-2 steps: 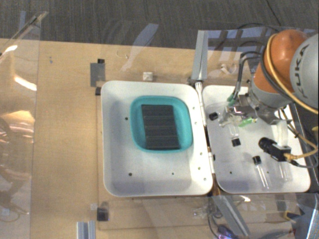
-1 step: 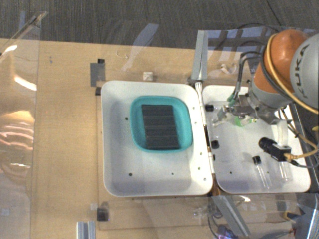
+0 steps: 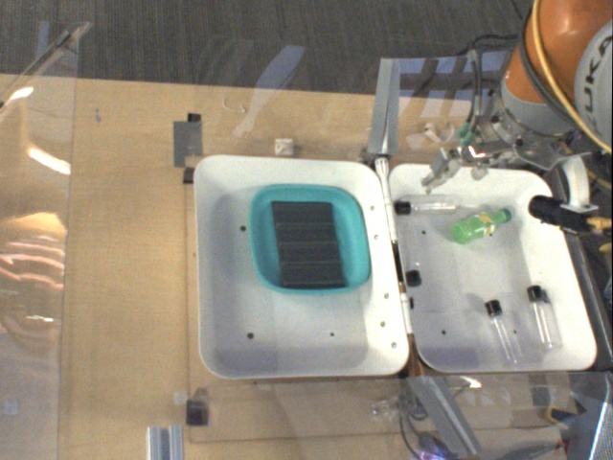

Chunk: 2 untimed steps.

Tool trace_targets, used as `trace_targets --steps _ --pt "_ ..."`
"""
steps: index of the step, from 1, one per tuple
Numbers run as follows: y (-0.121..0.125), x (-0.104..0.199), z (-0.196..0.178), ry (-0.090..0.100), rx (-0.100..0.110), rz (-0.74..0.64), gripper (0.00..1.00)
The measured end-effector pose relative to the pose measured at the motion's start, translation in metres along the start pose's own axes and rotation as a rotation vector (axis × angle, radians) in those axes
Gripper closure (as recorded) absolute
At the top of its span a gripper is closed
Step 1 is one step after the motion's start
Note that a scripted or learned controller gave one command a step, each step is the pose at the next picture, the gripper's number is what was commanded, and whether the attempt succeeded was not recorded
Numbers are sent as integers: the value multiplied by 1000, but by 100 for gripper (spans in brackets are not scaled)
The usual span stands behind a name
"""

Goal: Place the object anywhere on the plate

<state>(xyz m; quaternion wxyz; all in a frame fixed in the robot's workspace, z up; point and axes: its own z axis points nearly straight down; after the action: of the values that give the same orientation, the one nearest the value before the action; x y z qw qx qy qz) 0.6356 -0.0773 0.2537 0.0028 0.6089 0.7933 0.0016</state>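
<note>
Two vials (image 3: 518, 326) lie well right of the plate (image 3: 309, 239); bottle (image 3: 476, 226) between; gripper (image 3: 458, 157) jaw state unclear.

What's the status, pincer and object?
Pincer at right bin's far edge, nothing seen in it. Green bottle lying in right bin, vials nearby. Teal plate in left bin, dark block on it.
</note>
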Motion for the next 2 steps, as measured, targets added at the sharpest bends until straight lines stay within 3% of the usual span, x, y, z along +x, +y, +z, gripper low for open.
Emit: trace_targets --steps 1,2 --pt "-41 -9 30 0 1 159 0" --pt "-82 16 32 1 2 266 0"
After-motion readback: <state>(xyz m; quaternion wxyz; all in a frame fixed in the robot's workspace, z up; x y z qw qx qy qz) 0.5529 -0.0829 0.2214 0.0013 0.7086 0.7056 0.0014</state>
